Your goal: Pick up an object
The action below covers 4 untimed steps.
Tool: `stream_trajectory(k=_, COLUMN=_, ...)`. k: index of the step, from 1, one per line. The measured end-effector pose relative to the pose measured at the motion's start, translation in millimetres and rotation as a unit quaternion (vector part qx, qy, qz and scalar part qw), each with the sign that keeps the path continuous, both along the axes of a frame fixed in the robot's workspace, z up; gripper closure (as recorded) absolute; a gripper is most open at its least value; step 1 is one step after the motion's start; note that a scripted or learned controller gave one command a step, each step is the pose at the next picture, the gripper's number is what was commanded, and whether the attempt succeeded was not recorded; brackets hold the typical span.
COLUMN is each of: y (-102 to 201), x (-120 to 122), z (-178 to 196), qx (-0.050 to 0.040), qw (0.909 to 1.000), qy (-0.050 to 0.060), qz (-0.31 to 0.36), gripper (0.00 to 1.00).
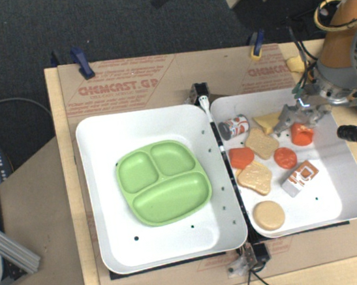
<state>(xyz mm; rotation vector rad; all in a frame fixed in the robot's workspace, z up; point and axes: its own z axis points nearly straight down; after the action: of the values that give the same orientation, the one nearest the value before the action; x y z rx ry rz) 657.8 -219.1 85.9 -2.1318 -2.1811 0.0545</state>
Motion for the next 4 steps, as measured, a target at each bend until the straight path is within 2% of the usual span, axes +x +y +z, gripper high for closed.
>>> stream_trajectory(k=1, y=32.1, x=-63.6, z=14.3, qx=-0.0215, qw=0.9985, qy=-0.049, qz=-0.011, gripper=0.0)
stream_trajectory(k=2, y=67.8, x=-87.0, z=8.2, qx=-0.0273, qw=0.9979, qy=-0.058, qz=-0.011, gripper=0.0)
stream_trajectory(k=3, y=6.0, x=-159.9, z=4.1, qx=-0.0235, qw=0.9983, qy=-0.051, qz=-0.014, gripper=0.0)
stream_trajectory(k=4, y=75.9, x=-98.2, z=149.0, qx=-0.0209, qw=0.9983, qy=-0.054, qz=-0.007, gripper=0.0)
